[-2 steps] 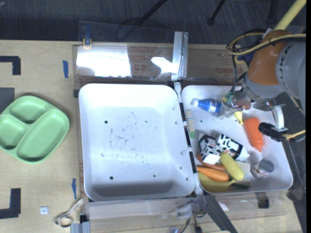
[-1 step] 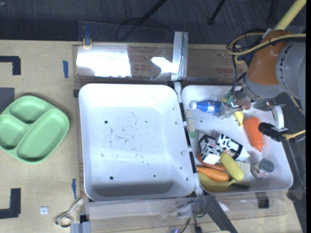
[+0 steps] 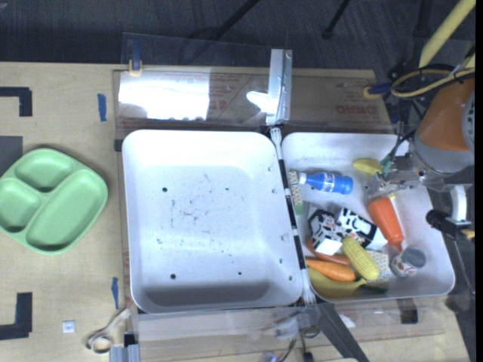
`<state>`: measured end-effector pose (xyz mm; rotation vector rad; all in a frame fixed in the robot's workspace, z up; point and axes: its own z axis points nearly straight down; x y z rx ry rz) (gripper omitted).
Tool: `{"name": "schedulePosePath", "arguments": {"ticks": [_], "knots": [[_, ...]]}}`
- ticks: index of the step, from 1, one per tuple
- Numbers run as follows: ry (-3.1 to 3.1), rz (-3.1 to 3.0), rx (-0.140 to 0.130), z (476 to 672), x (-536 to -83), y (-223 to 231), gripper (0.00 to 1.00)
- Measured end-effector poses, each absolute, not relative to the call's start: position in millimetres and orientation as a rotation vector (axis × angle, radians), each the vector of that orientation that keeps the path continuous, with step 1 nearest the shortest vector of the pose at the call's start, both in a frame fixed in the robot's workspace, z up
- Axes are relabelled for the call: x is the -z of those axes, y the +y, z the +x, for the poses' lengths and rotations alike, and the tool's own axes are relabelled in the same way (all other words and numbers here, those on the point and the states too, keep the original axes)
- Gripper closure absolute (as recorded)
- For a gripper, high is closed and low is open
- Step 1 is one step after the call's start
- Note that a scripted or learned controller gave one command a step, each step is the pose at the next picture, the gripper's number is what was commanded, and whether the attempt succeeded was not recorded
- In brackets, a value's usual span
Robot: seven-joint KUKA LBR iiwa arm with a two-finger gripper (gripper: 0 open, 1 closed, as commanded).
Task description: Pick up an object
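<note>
The right bin [image 3: 326, 151] holds several objects. A blue and white bottle [image 3: 327, 182] lies near its left wall, with a small yellow piece [image 3: 365, 166] behind it. An orange carrot-shaped toy [image 3: 386, 218] lies towards the right. In the middle sits a black and white packet [image 3: 343, 228]. At the front are a corn cob [image 3: 360, 256], a thin carrot [image 3: 332, 269], a banana [image 3: 337, 286] and a small grey can [image 3: 408, 261]. My gripper [image 3: 392, 173] hangs low over the bin's back right, just above the orange toy's top end and beside the yellow piece.
The left bin [image 3: 204, 210] stands beside the right one, and they share a middle rim. A green divided plate [image 3: 50, 200] lies on the bench at far left. A clear plastic panel [image 3: 198, 89] stands behind the bins. The arm's orange band [image 3: 447, 123] rises at the right.
</note>
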<state>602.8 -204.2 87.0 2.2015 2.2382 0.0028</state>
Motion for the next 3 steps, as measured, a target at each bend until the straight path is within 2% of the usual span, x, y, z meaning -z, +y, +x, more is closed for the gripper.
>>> {"name": "schedulePosePath", "arguments": {"ticks": [1, 2, 3], "knots": [[2.236, 2.2, -0.007, 603.8, -97.7, -204.3, 1.0], [2.241, 2.199, -0.009, 604.4, -98.0, -202.3, 0.0], [2.356, 2.086, -0.02, 637.0, -88.2, -210.0, 0.0]]}}
